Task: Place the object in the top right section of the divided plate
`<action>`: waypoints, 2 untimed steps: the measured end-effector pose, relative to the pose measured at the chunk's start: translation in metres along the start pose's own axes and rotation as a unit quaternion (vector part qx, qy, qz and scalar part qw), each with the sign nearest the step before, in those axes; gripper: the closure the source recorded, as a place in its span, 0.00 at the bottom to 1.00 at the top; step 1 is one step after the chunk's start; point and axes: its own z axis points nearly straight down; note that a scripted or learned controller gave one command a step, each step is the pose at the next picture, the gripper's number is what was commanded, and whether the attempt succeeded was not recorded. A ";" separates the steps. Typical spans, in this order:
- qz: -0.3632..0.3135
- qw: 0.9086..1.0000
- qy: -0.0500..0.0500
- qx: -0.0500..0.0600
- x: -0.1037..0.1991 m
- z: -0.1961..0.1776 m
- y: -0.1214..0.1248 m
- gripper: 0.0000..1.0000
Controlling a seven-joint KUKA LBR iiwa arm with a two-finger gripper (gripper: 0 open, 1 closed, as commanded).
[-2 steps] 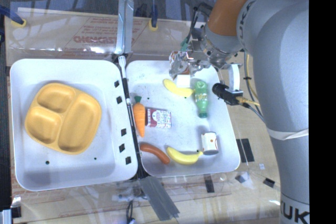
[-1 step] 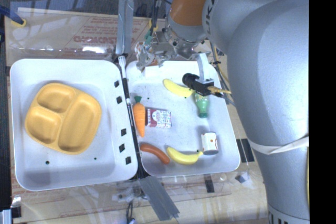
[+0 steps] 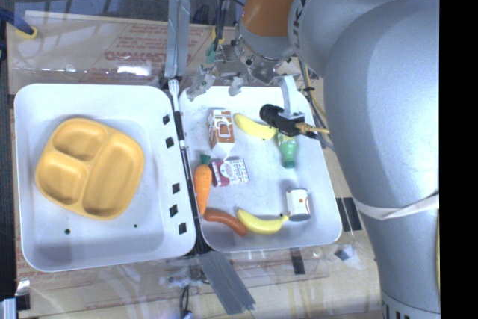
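Evidently no object has been picked up yet: the gripper (image 3: 228, 78) hangs over the far edge of the right bin (image 3: 328, 231), and nothing can be seen held in it. Whether it is spread or pressed together cannot be told, since the wrist and cabling crowd that spot.

The candidates all lie in the right bin. A small carton (image 3: 221, 126) and a banana (image 3: 255, 127) are nearest the gripper, with a green bottle (image 3: 288, 152) just beside the banana's end. Further forward are a carrot (image 3: 202, 187), a small packet (image 3: 233, 171), a sausage (image 3: 223, 220) touching a second banana (image 3: 261, 222), and a little cup (image 3: 299, 204). Which of them is meant is not stated by the task.

The yellow divided plate (image 3: 89, 168) sits in the left bin (image 3: 33, 250), well apart from all of this, with its sections bare.

A clean pick is probably best made on the carton or the near banana, as least travel is needed. The banana should be gripped across its narrow middle, not along its curve, and the bottle should be kept clear. The object should be lifted well above the ridge between the bins before being carried over. The plate lies turned at an angle, so the top right section should be judged from its ridges, and the release made low.
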 end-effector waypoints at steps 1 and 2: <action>-0.004 1.000 0.000 0.002 0.002 -0.007 0.001 1.00; -0.076 0.997 0.000 0.000 0.080 -0.035 0.009 1.00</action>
